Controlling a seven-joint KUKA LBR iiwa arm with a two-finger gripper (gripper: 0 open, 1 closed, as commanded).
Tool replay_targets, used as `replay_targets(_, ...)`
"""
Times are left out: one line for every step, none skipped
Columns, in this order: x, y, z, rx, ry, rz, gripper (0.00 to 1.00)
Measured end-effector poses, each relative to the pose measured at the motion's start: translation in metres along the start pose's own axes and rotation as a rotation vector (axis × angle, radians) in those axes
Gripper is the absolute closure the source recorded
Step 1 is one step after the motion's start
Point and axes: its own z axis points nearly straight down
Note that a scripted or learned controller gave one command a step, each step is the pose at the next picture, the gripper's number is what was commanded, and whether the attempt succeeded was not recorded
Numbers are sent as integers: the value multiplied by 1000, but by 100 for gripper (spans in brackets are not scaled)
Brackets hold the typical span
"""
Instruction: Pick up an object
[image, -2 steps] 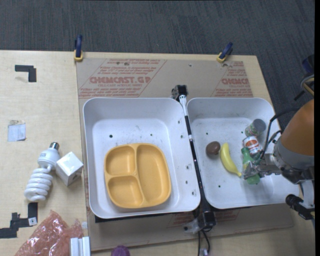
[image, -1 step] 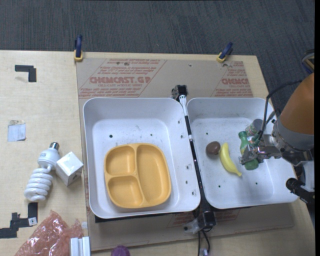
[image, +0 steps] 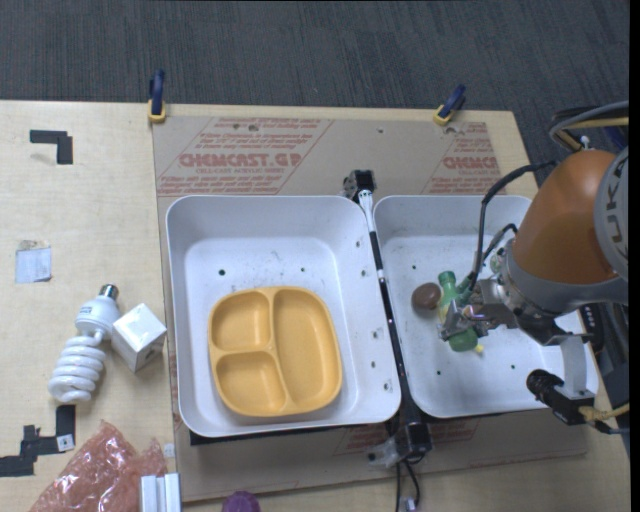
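A green bottle-shaped object (image: 453, 300) lies in the right bin (image: 500, 395), towards its left side. Just left of it sits a small brown round object (image: 427, 296). My gripper (image: 467, 318) is down in the right bin, right over the lower half of the green object and partly covering it. The grey arm with its orange band (image: 568, 232) reaches in from the right. In the left bin (image: 190, 250) lies a yellow three-compartment plate (image: 275, 350).
On the bench left of the bins lie a white spiral light bulb (image: 80, 350), a white cube (image: 140, 335) and a red mesh bag (image: 95, 470). A black cable (image: 380, 285) runs along the ridge between the two bins.
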Motion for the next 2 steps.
replay_targets(10, 1, 0, -2, 0, -1, 100)
replay_targets(23, 2, 0, -1, 0, -2, 100)
